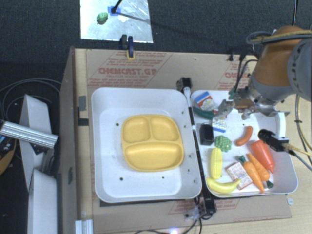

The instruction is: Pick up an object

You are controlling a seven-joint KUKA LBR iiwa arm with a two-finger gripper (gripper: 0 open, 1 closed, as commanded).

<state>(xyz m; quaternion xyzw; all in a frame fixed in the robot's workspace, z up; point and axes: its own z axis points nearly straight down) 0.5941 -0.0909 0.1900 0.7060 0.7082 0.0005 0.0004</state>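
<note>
Your gripper (227,107) hangs over the upper part of the right bin (288,179), above the blue-and-white packet (219,125); you cannot tell from this view how it is set. Nothing visibly sits in its grasp. Below it lie a broccoli floret (223,142), corn cob (215,163), banana (223,185), sausage (243,135) and carrots (253,172). The left bin (105,145) carries a yellow divided plate (151,143).

A grey robot arm (297,67) with a broad orange band (275,62) fills the upper right of the frame. Thin dark cables loop beside the band. Its metallic grey gripper (228,107) looks boxy.
</note>
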